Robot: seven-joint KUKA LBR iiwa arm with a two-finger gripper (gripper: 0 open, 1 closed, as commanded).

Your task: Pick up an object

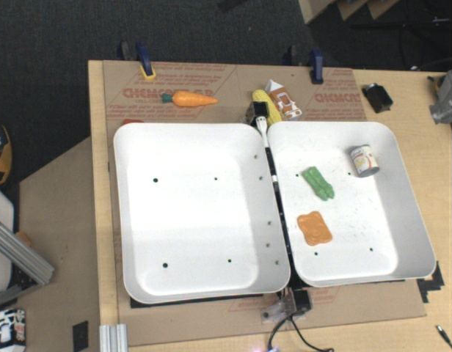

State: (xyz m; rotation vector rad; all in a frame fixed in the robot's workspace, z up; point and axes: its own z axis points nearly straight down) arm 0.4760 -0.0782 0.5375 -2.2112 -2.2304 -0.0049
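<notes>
The right bin holds three objects. A green pickle-like piece lies slantwise near its middle. Just below it, toward the front, rests a flat orange piece. A small white can with a printed label lies on its side near the bin's back right corner. The three lie apart and do not touch one another. The left bin shows bare white floor.
Behind the bins on the cardboard bench lie a toy carrot, a yellow piece and a small orange-and-white carton. Blue clamps stand at the back edge. A grey part juts in at the right edge.
</notes>
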